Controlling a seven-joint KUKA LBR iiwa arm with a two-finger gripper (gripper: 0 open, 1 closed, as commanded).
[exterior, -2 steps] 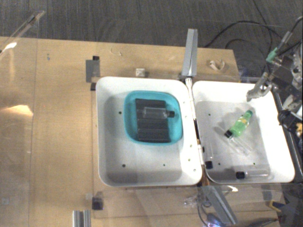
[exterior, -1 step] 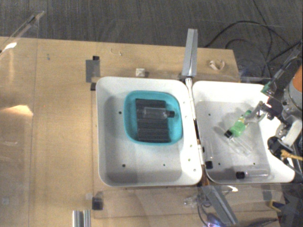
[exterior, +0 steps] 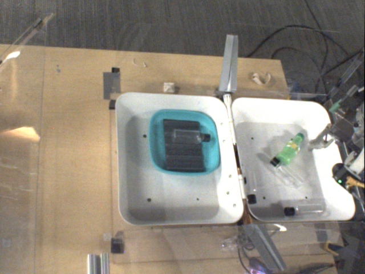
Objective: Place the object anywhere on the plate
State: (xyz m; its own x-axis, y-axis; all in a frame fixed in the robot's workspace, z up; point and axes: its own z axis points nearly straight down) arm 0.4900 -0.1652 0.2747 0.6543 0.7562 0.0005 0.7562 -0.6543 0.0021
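Camera view, from above and at a slant. Wooden bench [exterior: 63,170] bearing two shallow white plastic bins side by side, touching along their inner edges.

Left bin [exterior: 131,198] — holds a square turquoise plate with rounded corners [exterior: 155,147], set toward the bin's upper middle. On the plate: a dark ribbed rectangular block [exterior: 181,153], with a small clear bottle with a dark cap [exterior: 191,136] lying across its upper part, cap pointing right.

Right bin [exterior: 256,124] — holds a green translucent plastic bottle with a dark cap [exterior: 288,149], lying on its side on the bin floor, tilted, cap end toward the lower left. Just beside it, lower right, a clear plastic item [exterior: 291,176], faint. Near the bin's front edge, another clear piece with a dark end [exterior: 302,210].

Arm parts at the right rim; the gripper's state cannot be told.
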